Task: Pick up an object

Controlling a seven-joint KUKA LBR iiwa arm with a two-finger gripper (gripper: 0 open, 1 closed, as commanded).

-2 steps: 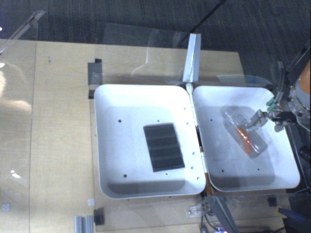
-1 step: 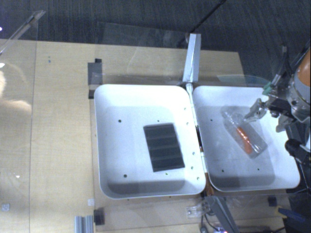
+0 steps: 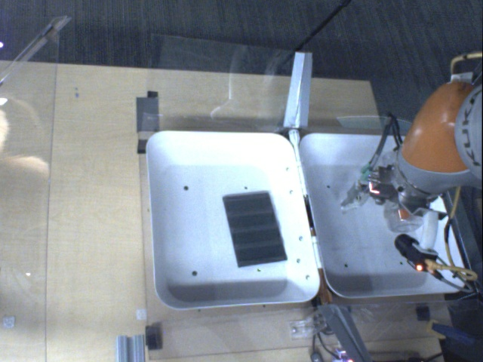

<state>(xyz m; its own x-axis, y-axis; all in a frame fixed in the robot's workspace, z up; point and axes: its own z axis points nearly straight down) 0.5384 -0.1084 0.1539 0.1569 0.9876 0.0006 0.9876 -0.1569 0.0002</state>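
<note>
item: dark ribbed pad (image 3: 255,228), flat in the left bin (image 3: 170,202), untouched. arm (image 3: 441,138) over the right bin (image 3: 332,225); claw (image 3: 373,191) low there, its state unclear from here. step: approach. next: cross to the pad, descend squarely.

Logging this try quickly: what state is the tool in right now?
Tool: over the right bin; whether it is open or closed cannot be told, and nothing is seen held.

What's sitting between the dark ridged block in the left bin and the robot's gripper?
In the camera view: bare white floor around the dark ridged block, the bins' adjoining rims, then bare right-bin floor up to the gripper.
</note>
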